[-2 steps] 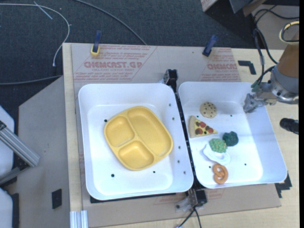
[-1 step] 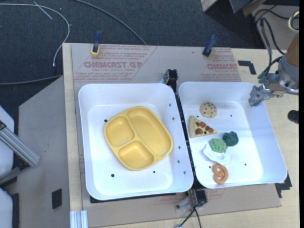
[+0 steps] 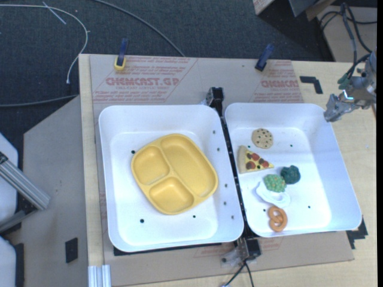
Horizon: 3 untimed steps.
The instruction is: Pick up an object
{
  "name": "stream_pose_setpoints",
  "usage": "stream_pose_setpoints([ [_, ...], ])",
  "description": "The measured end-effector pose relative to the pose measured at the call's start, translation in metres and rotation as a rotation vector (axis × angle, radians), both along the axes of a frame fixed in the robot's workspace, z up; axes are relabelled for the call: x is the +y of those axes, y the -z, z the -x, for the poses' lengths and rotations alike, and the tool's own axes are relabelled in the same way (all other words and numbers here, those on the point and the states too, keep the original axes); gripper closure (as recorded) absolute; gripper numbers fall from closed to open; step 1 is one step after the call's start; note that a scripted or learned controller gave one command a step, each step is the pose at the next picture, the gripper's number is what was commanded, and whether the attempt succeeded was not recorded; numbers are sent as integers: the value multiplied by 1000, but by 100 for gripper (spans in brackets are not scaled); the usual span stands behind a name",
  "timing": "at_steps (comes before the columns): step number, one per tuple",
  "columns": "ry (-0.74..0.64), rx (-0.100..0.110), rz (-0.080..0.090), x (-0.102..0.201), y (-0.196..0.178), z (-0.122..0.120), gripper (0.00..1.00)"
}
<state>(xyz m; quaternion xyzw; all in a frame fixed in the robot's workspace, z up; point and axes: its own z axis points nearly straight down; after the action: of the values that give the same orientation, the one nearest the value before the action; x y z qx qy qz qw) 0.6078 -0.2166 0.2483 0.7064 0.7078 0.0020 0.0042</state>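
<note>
The right bin [image 3: 323, 160] holds several toy foods. A round cookie [image 3: 262, 138] lies near its far left, with a pizza slice [image 3: 254, 159] just in front of it. A dark green broccoli piece [image 3: 291, 174] sits beside a light green piece [image 3: 274, 183], which rests on a small white item [image 3: 272, 196]. A pretzel [image 3: 277, 218] lies by the front rim. My gripper [image 3: 336, 109] hangs at the bin's far right corner, over the rim and well away from the foods, with nothing seen in it.
The left bin [image 3: 119, 130] holds a yellow divided tray [image 3: 173, 172]. Two blue clamps [image 3: 122, 54] [image 3: 264, 57] stand at the bench's back edge. Cables hang beyond the right side.
</note>
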Motion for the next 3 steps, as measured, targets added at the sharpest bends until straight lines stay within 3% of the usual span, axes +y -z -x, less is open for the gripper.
stream_pose_setpoints([
  [1,-4,10,-5,54,12,-6,100],
  [3,-5,5,-5,166,7,-39,100],
])
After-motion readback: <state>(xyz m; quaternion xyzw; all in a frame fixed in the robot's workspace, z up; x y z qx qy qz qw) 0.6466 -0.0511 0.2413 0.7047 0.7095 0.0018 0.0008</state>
